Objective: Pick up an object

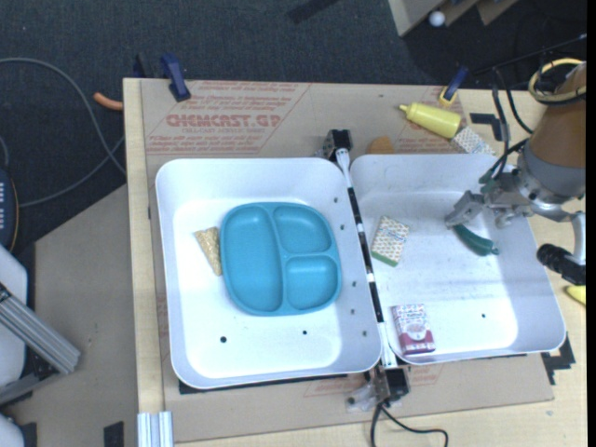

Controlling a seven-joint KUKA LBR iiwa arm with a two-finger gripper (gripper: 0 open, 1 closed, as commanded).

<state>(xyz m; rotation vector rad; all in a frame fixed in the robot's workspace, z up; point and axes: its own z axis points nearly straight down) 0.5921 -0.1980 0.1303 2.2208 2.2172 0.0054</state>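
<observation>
In the right-hand shallow white plastic bin, near its upper right corner, the arm's two-finger metal gripper hangs low over the floor. Just below and beside its tips lies a small teal, curved plastic object, perhaps a clip or a toy tool; the view is too coarse to name it. Whether the tips touch it, and whether the gripper is spread or closed, I cannot tell from this angle, since the wrist and its orange band cover much of the mechanism.

The same bin also holds a small patterned green-and-white packet near its left wall and a small red-and-white carton against its lower edge. Both lie well apart from the gripper. The left-hand white bin holds a light blue, three-compartment plastic tray with a tan, cracker-like square tucked against the tray's left side.

As for progress, nothing appears lifted: every object rests on a bin floor. The approach seems made, with the teal piece the likeliest target. What remains, by my judgement, is the grasp itself, secured on that piece, and then the lift clear of the bin.
</observation>
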